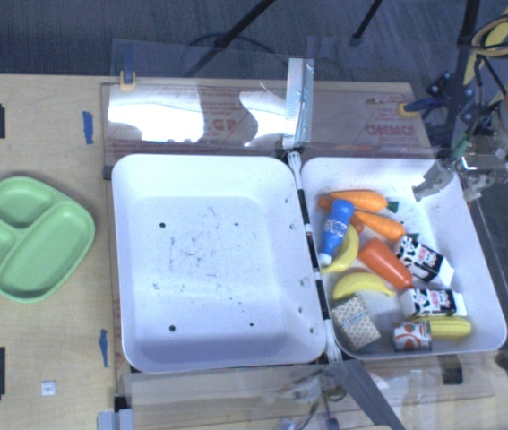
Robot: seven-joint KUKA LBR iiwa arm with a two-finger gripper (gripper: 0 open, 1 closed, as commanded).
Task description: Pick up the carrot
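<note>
Since the carrot (358,201) lies by a blue bottle (335,228), we lower the gripper (436,179) straight (its opening we cannot tell).

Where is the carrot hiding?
The carrot lies in the right bin, near its far edge, just above the blue bottle and a second orange carrot.

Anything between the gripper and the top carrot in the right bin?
Nothing, going by the camera view: between the gripper and the carrot there is just bare white floor of the right bin. The gripper sits up-right of the carrot's green end.
</note>
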